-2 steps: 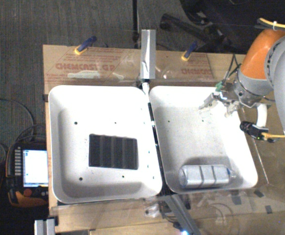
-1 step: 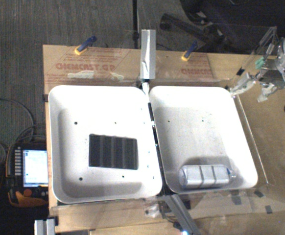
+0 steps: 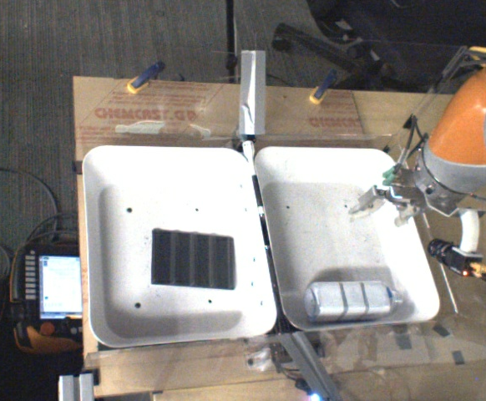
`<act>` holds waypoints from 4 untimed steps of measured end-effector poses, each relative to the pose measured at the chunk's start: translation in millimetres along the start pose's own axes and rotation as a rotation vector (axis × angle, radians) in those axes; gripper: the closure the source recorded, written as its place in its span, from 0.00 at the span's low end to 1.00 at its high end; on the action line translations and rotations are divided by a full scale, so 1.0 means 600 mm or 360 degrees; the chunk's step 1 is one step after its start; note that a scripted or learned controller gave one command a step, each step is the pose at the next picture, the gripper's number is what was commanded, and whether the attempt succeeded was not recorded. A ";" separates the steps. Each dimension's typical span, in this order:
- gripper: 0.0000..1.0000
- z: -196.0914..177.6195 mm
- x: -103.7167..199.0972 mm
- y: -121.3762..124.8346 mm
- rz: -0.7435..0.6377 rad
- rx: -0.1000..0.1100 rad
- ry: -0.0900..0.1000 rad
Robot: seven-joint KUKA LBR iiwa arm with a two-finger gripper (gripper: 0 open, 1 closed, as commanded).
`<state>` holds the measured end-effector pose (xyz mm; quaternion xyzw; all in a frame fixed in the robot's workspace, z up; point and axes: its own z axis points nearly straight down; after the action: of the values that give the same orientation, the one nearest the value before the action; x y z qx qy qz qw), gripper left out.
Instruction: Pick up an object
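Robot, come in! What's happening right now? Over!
Gripper open, over right bin, holding nothing. Grey block lying at that bin's near edge, untouched. Dark block in left bin. Nothing blocking.

Bright, even overhead light washes the two shallow white plastic bins (image 3: pixel 176 174) almost to glare, hiding surface detail. Soft shadows gather under their near rims. The dark grey carpeted floor (image 3: pixel 101 23) stays dim. The picture is slightly soft and grainy, without sharp edges anywhere.
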<state>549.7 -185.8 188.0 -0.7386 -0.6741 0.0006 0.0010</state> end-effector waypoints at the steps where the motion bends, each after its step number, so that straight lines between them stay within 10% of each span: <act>1: 0.00 -0.146 -0.042 -0.078 -0.0009 -0.0004 -0.0005; 2: 0.00 -0.222 -0.043 -0.082 0.0240 -0.0004 -0.0005; 3: 0.00 0.034 0.120 -0.122 0.0149 0.0003 0.0002; 4: 0.00 0.128 0.128 -0.123 -0.0060 0.0003 0.0003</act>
<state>483.0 -102.5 111.3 -0.7259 -0.6878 0.0005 0.0023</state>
